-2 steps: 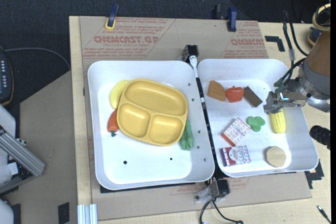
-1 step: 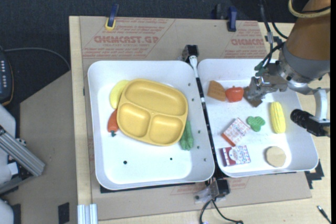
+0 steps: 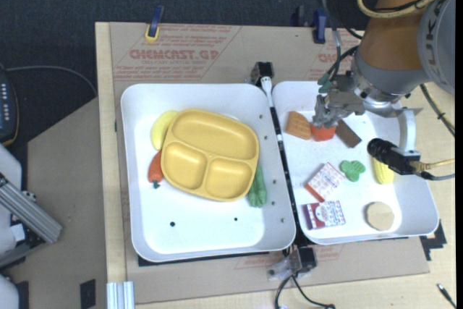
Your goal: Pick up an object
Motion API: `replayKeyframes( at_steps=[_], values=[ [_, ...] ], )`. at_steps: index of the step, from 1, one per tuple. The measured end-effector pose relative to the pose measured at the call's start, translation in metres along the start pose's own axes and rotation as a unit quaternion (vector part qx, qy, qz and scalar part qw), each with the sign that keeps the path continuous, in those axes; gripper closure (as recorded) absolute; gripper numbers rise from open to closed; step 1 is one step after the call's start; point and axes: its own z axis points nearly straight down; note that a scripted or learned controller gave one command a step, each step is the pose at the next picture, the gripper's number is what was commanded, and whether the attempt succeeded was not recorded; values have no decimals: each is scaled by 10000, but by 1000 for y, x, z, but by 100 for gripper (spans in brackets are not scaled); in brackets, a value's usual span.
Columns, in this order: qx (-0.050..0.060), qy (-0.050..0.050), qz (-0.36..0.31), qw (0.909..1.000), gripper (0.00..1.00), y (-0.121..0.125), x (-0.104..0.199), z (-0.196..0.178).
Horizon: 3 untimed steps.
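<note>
Across the left bin (image 3: 137, 155), a yellow divided tray (image 3: 210, 153); right bin (image 3: 412, 224) holds small items, gripper (image 3: 325, 119) over an orange piece (image 3: 323, 132), finger state unclear

Yellow clamp (image 3: 153, 25) and blue clamps (image 3: 319, 23) grip the cardboard sheet (image 3: 217, 54).

Small red-orange object (image 3: 325, 132) – upper left of the right bin, beside a tan bread-like piece (image 3: 298, 124), mostly under the arm.

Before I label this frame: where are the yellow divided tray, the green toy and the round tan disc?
yellow divided tray (image 3: 210, 154), camera view, its central ridge.
green toy (image 3: 352, 170), camera view, its middle.
round tan disc (image 3: 379, 216), camera view, its top face.
</note>
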Motion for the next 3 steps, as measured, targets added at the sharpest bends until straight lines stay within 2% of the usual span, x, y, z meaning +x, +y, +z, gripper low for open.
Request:
replayKeyframes(
  at_steps=[1,2,3],
  values=[
    [-3,-3,7,10000,100,28,35,-1],
    [6,-3,12,10000,100,54,74,14],
    [-3,-7,22,10000,100,86,89,12]
  ],
)
